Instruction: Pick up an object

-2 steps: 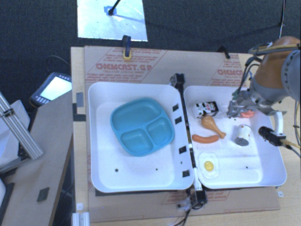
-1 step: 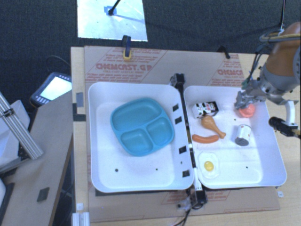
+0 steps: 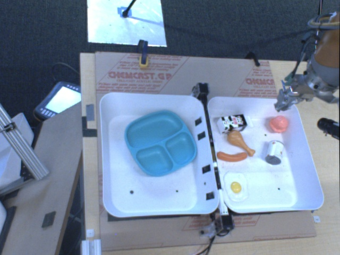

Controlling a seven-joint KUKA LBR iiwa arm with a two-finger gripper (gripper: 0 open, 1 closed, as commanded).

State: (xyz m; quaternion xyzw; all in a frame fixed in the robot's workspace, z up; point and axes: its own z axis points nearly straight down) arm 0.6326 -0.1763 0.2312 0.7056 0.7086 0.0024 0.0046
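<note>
The 2 bins (image 3: pixel 159 206) are white. In the left one lies a light blue tray (image 3: pixel 159 142). Right of that tray: a black-and-white spotted carton (image 3: pixel 232 122), a tan drumstick (image 3: pixel 240 141), an orange sausage (image 3: pixel 232 155), a pink lump (image 3: pixel 278 124), a white egg with yellow yolk (image 3: pixel 235 187).

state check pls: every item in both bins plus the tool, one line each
blue divided plate: flat in left bin, compartments bare
cow-print carton: lying on its side, right bin
drumstick: lying flat, next to sausage
sausage: lying flat
pink item: resting loose near back of bin
grey can: tipped on its side
fried egg: flat, yolk up
tool: above right bin's far edge, holding nothing visible
</note>
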